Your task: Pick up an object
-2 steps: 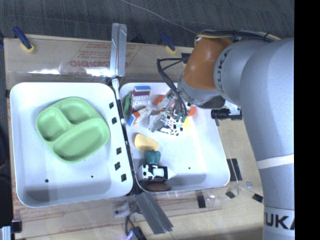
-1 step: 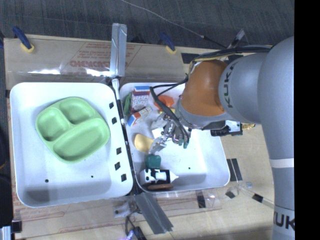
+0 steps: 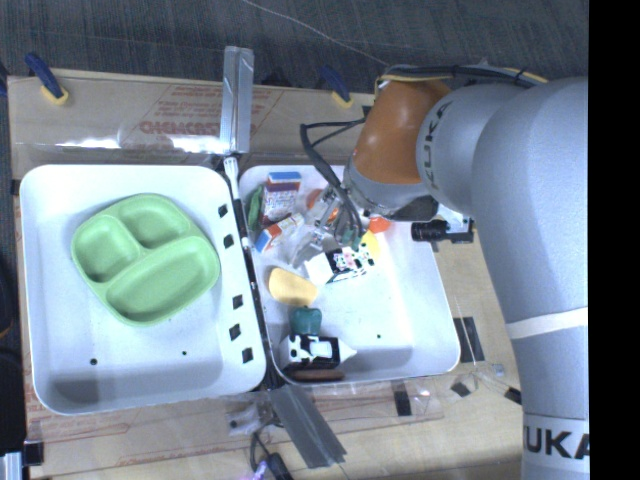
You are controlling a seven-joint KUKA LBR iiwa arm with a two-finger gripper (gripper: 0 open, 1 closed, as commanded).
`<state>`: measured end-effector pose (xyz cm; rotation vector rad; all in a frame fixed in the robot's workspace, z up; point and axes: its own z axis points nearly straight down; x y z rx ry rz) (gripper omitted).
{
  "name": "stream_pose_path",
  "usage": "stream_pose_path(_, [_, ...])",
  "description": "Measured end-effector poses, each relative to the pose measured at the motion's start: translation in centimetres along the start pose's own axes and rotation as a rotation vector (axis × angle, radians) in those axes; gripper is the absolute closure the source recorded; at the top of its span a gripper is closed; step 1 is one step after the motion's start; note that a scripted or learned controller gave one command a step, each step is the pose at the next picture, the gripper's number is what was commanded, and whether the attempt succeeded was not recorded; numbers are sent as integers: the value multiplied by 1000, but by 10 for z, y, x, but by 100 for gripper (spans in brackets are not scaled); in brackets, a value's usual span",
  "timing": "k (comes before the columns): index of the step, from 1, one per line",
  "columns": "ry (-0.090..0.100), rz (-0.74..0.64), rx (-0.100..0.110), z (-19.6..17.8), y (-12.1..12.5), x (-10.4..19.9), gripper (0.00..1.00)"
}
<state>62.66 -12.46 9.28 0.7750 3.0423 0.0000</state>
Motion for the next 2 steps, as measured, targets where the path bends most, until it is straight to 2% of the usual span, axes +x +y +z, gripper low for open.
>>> stream_pose_path(1, [-2, -8, 0, -11, 2, 0, 100])
stream_pose_path(2, [-4, 333, -1, -144, 27, 9, 100])
